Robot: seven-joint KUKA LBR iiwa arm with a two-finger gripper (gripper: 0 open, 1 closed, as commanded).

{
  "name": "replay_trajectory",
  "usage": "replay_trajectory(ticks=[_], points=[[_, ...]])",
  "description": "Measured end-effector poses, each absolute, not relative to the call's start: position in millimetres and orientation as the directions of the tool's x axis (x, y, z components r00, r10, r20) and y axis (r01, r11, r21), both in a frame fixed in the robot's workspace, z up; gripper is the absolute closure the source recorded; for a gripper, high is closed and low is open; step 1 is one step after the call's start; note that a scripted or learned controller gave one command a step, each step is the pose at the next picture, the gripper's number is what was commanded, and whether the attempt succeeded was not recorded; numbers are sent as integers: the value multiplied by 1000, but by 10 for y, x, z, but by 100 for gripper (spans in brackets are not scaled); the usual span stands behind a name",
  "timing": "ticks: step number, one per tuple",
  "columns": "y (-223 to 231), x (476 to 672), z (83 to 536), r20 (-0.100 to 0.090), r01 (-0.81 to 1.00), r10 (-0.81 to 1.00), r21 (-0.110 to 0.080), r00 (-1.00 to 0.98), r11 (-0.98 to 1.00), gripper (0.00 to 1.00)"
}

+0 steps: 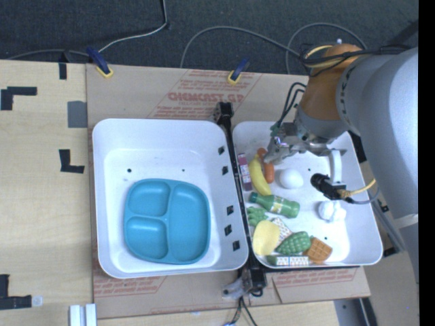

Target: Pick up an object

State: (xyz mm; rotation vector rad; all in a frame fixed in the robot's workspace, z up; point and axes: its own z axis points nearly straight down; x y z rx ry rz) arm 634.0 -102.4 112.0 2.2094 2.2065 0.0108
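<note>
Nearest, at 6 o'clock in the right bin (367, 246): a waffle (319, 250), a green block (293, 242) and a yellow piece (266, 236), packed touching one another; just beyond, a green bottle (275, 204) lying on its side; farther, near the bin's middle, a banana (258, 176) hard against an orange piece (269, 172), with a white egg (291, 178) just at their 3 o'clock. Off at 9 o'clock, in the left bin (109, 182), a blue tray (167, 221), well apart from all this.

Judged the likeliest target: the banana or the orange piece beside it; probably light hollow plastic, stiff, smooth and a bit slippery; curved, so best taken across the narrow middle rather than end to end; crowded by its neighbours, so a risk of nudging instead of gripping; the egg rounder still and apt to roll.

Farthest, at 12 o'clock of the cluster: the claw (277, 148), hanging just above the banana and orange piece, below the orange band; pointed down toward them; whether touching, not clear; how far open, cannot tell from this angle; nothing seen held between its tips.
</note>
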Motion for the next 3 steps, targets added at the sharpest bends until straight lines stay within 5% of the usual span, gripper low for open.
replay_trajectory(ticks=[1, 2, 3], points=[[-1018, 6316, 1079, -7, 1000, 1000, 11, 2, -1, 0], [-1001, 6300, 860, -2, 1000, 1000, 1, -1, 1, 0], [-997, 6299, 952, -3, 1000, 1000, 1, -2, 2, 100]])
